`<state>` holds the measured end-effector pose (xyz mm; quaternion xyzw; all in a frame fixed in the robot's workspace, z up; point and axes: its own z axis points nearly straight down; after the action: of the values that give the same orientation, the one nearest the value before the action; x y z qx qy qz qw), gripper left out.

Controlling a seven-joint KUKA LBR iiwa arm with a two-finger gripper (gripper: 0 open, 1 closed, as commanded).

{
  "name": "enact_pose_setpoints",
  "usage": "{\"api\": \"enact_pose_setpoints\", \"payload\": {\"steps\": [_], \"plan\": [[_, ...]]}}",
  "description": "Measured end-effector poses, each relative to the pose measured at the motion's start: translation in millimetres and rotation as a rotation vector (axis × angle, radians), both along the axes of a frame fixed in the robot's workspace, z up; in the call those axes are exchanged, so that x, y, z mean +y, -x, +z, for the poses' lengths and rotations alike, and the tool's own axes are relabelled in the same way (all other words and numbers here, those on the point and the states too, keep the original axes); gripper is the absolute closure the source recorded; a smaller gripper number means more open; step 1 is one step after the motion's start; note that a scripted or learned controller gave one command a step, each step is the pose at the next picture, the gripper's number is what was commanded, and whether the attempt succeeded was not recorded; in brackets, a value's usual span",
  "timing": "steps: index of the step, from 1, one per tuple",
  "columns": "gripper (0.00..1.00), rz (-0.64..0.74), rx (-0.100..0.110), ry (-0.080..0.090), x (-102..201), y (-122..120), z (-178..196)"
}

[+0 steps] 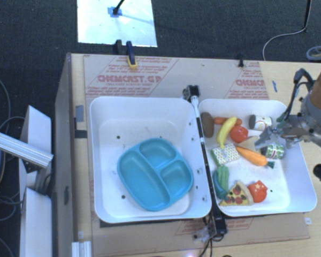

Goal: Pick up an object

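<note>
The right bin (302, 189) holds several toy foods: a yellow banana (226, 131), a red tomato (238, 134), an orange carrot (251, 156), a checkered block (226, 154), a green vegetable (222, 176), a pizza slice (236, 194), a red piece (258, 191) and a brown piece (207, 125). A small white can (261, 123) lies near the bin's far side. My gripper (272, 139) hangs low over the right part of this bin, just above a green can (275, 152) and next to the carrot's thick end. Nothing is seen held in it.
The left bin (109, 143) holds a blue divided plate (155, 173). A clamp (192, 93) sits on the wall between the two bins. The grey arm (315, 111) enters from the right over the right bin's far corner. Cables run across the dark floor.
</note>
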<state>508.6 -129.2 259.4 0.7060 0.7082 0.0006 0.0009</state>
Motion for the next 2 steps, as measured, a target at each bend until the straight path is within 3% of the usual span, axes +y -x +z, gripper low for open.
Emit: {"api": "enact_pose_setpoints", "payload": {"steps": [1, 2], "plan": [[0.0, -0.002, -0.012, 0.003, -3, -59, -160], [0.0, 0.001, -0.014, 0.006, -7, -119, -168]]}}
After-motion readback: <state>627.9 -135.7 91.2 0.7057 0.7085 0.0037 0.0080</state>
